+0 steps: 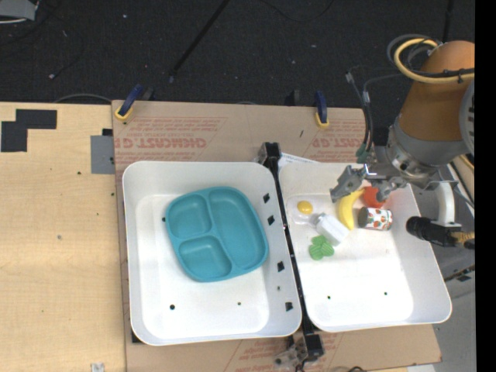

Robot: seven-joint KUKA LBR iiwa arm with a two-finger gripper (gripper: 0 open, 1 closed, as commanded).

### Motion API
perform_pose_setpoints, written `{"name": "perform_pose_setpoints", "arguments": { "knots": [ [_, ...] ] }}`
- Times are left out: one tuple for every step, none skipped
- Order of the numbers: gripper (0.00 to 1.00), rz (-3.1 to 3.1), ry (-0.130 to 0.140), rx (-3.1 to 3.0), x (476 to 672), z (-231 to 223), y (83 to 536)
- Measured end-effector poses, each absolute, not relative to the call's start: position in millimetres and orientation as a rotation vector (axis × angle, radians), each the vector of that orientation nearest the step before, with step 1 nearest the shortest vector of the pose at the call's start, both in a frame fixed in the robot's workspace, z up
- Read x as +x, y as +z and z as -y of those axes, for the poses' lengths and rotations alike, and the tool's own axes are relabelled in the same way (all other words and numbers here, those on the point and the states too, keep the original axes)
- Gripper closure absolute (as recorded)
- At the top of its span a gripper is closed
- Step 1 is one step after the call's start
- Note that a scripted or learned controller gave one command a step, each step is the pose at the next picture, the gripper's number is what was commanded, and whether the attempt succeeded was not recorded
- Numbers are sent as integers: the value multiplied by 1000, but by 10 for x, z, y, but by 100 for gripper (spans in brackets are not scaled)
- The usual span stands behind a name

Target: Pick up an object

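We find the two-finger gripper [364,186] low over the upper part of the right-hand shallow white bin [418,304], reaching in from the right. The grey fingers appear spread apart, one angled out toward the left, with nothing seen clamped between them; we judge the jaws open and unloaded.

The candidate objects lie clustered just beneath and beside the gripper:
- a curved yellow plastic banana [346,208], directly under the fingers;
- a small red-and-white printed carton [376,218], touching or just beside the banana on its right;
- a white cylindrical bottle [332,227], lying on its side, left of the banana;
- a small yellow round piece [304,207], further left;
- a green leafy plastic piece [320,247], below the bottle.

The left-hand shallow white bin [147,301] holds a teal compartmented plastic tray [215,232], well apart from the gripper.

Failure risks, as we assess them:
1. Crowding. The banana, carton and bottle sit close together, so a finger may land on a neighbour and block closure.
2. Slip. The banana's curved, smooth surface may squirt out as the jaws close.
3. Double pick. The jaws may pinch two objects loosely, and either could drop on lift.
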State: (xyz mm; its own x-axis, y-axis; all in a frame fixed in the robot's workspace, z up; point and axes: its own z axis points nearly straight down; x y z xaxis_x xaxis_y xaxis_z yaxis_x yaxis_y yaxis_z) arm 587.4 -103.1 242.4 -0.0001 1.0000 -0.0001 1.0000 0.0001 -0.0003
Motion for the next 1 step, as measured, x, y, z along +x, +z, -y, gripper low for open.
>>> {"name": "perform_pose_setpoints", "arguments": {
  "knots": [
    [0,2221,1,-2221,5874,1031,2424]
  ]
}}
